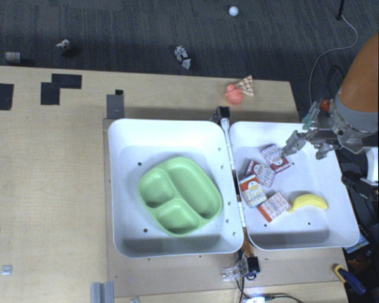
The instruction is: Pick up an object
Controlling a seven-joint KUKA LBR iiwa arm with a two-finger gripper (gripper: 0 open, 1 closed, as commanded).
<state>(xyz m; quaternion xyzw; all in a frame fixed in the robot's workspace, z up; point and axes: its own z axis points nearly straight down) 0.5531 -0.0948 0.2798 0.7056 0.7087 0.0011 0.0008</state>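
Gripper (294,144) over right bin (331,234), near its top edge, just beside the upper carton (276,157); jaw state can't be told. Banana (309,203) and three more cartons (259,186) lie below. Green tray (179,194) in left bin (127,177).

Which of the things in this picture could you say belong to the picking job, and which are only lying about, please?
For the job:
claw
banana
four small cartons
right bin

Lying about:
green divided plate
left bin
pink toy
white ball
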